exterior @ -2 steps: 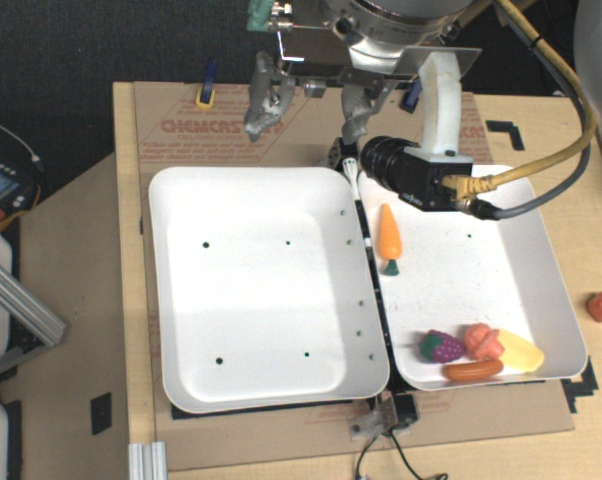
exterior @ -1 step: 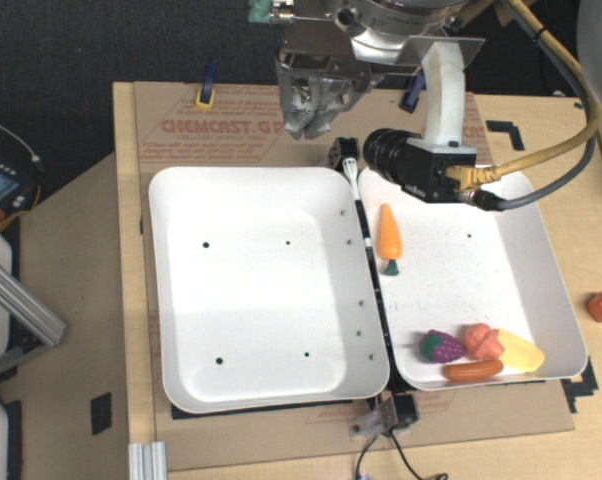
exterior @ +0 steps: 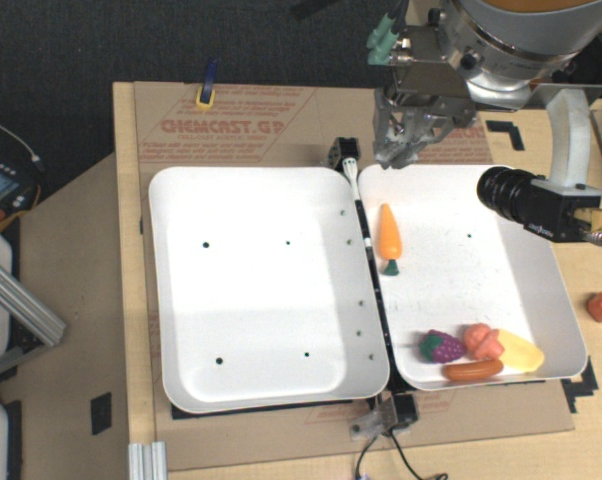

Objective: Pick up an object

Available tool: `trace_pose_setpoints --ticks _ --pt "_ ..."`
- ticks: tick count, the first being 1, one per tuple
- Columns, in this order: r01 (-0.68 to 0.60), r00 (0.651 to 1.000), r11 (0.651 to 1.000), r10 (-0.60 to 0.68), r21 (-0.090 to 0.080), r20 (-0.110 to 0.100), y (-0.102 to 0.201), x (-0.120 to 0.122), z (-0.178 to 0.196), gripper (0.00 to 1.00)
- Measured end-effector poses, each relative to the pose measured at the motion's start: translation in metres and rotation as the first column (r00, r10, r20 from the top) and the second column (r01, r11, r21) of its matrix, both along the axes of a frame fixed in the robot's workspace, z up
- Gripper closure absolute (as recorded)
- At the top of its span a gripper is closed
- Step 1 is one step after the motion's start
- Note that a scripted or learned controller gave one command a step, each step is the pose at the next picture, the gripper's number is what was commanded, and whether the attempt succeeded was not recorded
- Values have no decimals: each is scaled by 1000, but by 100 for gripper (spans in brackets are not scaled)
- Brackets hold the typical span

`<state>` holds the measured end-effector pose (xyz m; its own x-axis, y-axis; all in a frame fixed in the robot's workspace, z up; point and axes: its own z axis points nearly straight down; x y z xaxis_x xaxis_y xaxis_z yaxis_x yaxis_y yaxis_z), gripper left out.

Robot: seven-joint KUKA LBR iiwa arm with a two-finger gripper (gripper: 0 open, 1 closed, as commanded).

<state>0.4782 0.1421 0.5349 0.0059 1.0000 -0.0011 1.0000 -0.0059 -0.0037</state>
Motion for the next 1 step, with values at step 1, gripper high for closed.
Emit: trace_pose_setpoints --ticks 1 --pt "-1 1000 1000 1 -1 -2 -64 1 -62 100"
